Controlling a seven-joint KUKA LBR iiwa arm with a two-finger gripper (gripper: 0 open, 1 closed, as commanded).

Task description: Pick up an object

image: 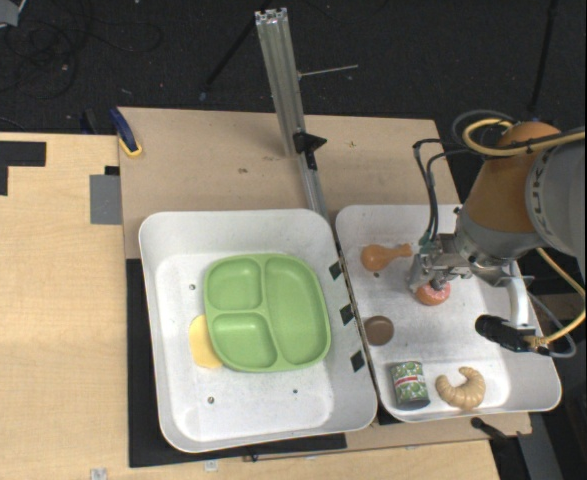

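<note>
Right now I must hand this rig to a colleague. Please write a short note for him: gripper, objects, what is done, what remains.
Gripper: low in the right bin, directly above a pink donut-like object; a grasp cannot be confirmed.
Right bin also holds a drumstick-shaped toy, a brown round piece, a green can and a croissant.
Left bin: green divided plate lying on a yellow item.
Done: approach. Left: confirm the grasp and lift.

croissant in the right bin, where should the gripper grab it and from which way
Grip the croissant across its thick middle, coming straight down from above. It lies flat as a curved crescent near the right bin's front edge, with tapered ends that would likely slip. The green can sits close on its left, so set the fingers front-to-back across the arc, not left-right.
</note>
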